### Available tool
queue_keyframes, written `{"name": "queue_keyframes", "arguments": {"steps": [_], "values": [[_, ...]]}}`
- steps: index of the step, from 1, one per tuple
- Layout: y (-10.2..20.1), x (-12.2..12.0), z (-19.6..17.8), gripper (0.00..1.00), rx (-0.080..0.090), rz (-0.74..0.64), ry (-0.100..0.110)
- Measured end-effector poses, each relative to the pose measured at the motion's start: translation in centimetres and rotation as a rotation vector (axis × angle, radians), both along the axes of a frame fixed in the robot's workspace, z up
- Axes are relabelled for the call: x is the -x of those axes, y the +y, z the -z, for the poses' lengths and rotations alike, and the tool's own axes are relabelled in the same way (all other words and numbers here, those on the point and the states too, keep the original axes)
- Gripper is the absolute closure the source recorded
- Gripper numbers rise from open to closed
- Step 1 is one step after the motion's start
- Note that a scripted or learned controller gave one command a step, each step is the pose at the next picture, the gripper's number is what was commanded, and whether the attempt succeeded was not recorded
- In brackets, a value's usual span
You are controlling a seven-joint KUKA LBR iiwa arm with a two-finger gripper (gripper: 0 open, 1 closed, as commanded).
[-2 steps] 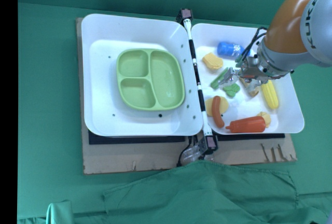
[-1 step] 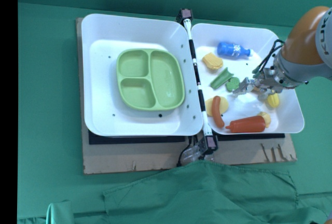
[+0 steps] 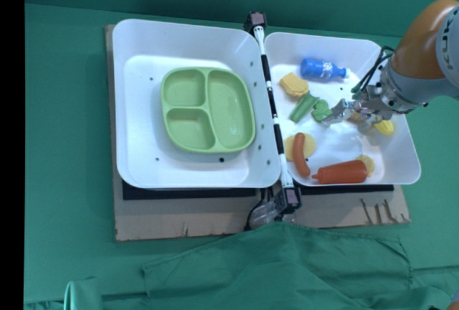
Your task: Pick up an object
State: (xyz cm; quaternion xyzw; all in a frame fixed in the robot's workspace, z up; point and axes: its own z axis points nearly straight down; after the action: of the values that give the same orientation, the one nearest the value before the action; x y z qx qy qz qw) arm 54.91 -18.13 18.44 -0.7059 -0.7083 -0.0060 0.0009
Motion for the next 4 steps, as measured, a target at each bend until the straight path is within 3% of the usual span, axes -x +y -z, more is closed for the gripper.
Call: {"name": "queue_keyframes", "arguments": {"steps": [1, 2, 3, 4], "values": [[-0.1, -9.4, 0.0, 0.0, 0.007, -0.001, -0.005], [5.9, -1.1, -1.5, 0.0, 0.009, 0.005, 0.008], [6.8, 5.1, -0.1, 0.0, 0.017, 0.01, -0.018], [13.1, 2.3, -10.2, 0.0, 0.01, -0.002, -0.009]]}}
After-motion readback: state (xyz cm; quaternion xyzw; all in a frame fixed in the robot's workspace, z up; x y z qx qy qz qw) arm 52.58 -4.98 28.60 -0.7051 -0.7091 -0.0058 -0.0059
